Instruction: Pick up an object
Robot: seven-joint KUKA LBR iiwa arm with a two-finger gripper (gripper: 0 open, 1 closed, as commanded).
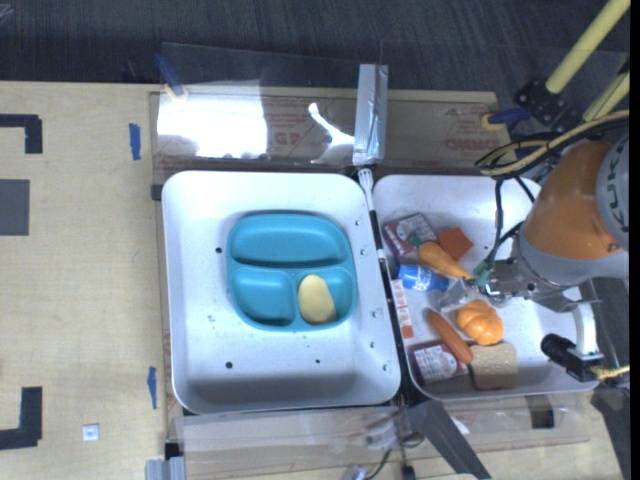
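The right bin [520, 208] holds a heap of small objects: a carrot [440, 260], a round orange fruit [479, 322], a red sausage-shaped piece [452, 337], a tan block [493, 365], a red-orange block [456, 241] and some printed packets [409, 232]. My gripper [487, 277] hangs low over the middle of this heap, just above the orange fruit and right of the carrot's tip. I see nothing lifted off the pile. The grey arm with its orange band [575, 213] comes in from the right.
The left bin [190, 298] holds a blue divided tray [270, 268] with a yellow oval object [316, 299] in its lower right compartment. A raised rim [378, 268] separates the two bins. Cables and a yellow pole [590, 33] lie at the top right.
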